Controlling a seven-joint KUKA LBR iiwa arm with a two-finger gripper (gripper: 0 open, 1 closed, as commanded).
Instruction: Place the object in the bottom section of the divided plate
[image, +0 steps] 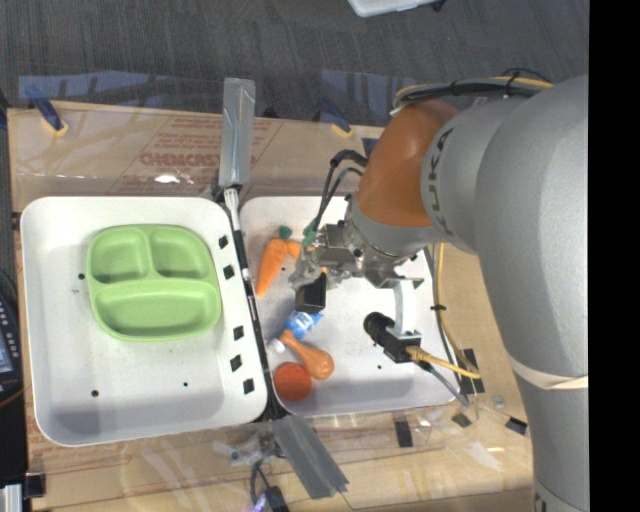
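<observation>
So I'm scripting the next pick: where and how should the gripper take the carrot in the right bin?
Probably grip the carrot across its thick orange middle, coming straight down. It lies flat and slanted, green top toward the gripper, narrow end near the bin divider; closing across its width avoids both.

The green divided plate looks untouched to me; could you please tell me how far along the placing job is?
Nothing looks done: the green divided plate in the left bin holds nothing in its bottom section. In hand: the gripper hangs low over the right bin, near the carrot and blue object. Left: grasping one, carrying it across and setting it in that section.
</observation>
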